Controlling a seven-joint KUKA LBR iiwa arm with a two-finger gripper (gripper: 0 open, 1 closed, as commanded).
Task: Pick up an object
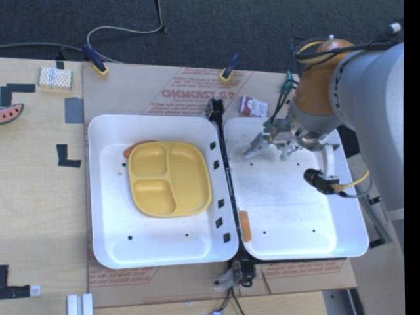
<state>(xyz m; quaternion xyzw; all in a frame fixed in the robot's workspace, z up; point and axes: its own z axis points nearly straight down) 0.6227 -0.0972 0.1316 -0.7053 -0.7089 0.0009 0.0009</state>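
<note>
From the overhead camera you saw the gripper (268, 144) hanging over the right bin (298, 202) with its fingers spread apart and nothing between them, while the small orange object (245, 225) lay in that bin's lower left corner and the yellow divided plate (170, 178) sat in the left bin (105, 195) beside it.

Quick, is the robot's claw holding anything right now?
Gripper: over the right bin, nothing seen between its fingers; open or shut cannot be told.
</note>
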